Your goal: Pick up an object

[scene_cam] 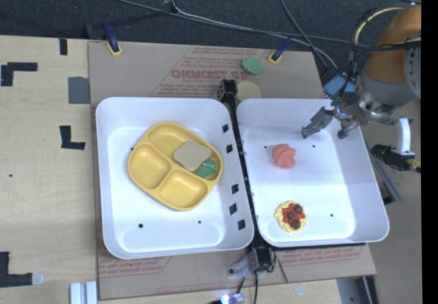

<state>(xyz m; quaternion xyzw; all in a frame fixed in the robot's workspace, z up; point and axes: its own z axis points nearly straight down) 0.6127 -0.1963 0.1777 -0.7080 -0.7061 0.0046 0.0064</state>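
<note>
Objects for picking lie in the right shallow white plastic bin (356, 179): a lumpy pink-red toy piece (284, 155) near its middle and a small round yellow toy pizza with dark red toppings (291, 216) toward the near edge. Both sit well apart on open floor, which leaves room for fingers on either side. The two-finger gripper (332, 121) hangs over the bin's far right part with its dark fingers spread and nothing between them, angled down toward the floor, up and to the right of the pink piece. That piece looks like the likelier target, being nearer. In the left white bin (113, 159), a yellow divided plastic tray (154, 166) holds a tan toy bread slice (191, 154) overlapping a green toy piece (208, 170), kept out of the arm's working side.
</note>
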